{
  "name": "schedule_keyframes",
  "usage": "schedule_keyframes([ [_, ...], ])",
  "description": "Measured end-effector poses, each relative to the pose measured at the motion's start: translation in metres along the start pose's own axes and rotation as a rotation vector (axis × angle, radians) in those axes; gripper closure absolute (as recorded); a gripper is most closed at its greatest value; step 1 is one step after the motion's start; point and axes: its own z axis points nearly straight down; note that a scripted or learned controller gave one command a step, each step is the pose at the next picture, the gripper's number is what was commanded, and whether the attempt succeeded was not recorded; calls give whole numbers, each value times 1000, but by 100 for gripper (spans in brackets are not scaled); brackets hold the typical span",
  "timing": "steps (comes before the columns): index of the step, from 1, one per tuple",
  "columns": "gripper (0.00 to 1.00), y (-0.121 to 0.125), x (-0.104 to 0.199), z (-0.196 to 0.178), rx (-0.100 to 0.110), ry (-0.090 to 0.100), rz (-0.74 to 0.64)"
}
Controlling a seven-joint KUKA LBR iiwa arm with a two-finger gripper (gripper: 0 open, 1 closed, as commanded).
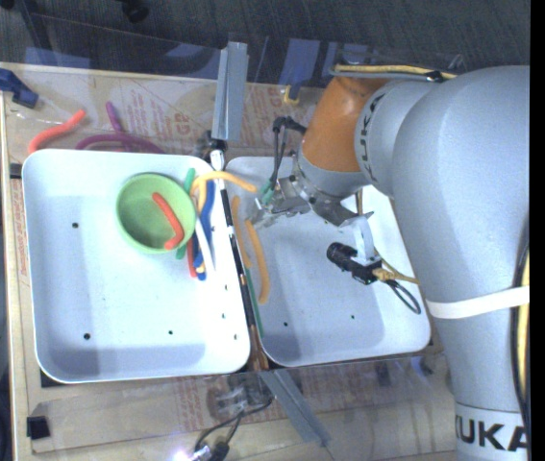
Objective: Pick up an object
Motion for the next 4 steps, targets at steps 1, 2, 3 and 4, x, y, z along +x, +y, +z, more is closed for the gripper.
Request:
schedule_keyframes([
  [1,0,0,-1,-1,-1,-3,1],
  [2,0,-31,4,4,-25,-18,-73],
  [3,100,-34,8,-3,-7,-5,-83],
  [4,0,-33,5,-5,-10,-11,-80],
])
